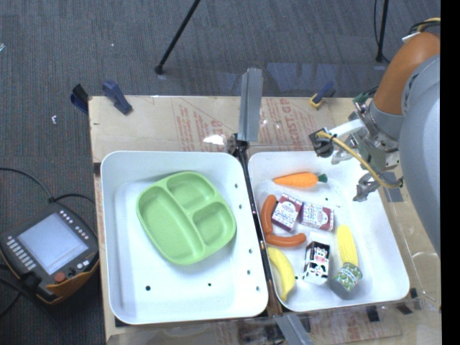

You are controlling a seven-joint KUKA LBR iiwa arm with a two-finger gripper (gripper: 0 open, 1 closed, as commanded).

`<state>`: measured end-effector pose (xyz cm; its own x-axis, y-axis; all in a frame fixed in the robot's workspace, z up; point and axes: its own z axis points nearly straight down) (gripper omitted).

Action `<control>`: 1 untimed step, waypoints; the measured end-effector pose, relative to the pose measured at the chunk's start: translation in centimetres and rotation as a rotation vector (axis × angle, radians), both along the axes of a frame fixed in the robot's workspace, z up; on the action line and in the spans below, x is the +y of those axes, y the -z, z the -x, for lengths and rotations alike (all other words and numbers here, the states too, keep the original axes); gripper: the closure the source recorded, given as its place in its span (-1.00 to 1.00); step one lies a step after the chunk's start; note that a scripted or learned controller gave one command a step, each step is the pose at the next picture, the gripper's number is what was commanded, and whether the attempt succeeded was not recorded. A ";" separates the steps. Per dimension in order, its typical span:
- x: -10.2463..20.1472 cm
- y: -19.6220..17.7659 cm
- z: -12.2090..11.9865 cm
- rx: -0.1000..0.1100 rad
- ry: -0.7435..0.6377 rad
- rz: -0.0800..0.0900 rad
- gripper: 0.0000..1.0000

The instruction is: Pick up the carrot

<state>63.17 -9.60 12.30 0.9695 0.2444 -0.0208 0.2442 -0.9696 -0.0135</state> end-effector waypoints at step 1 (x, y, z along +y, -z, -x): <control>-0.8 1.4 0.1 -0.027 -0.212 0.004 -1.00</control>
